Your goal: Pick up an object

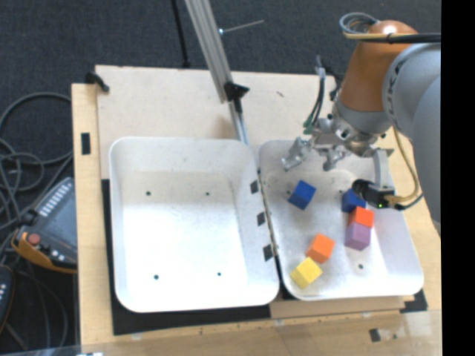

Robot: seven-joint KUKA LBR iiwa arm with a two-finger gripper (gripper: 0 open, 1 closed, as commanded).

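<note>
Blue cube (302, 194): right bin (397, 273), toward its far-left part, lying free.
Gripper (318, 154): over the bin's far edge, just beyond the blue cube, fingers spread apart and holding nothing.
Other blocks: second blue block (352, 200) at the right side, red block (363, 216) and purple block (358, 236) just nearer; orange cube (321, 248) mid-bin; yellow cube (306, 272) by the near-left corner.
Left bin (119, 199): beside the right one.

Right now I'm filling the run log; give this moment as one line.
gripper: above right bin, nothing held | blue cube: nearest, below it | pick: not done
</note>
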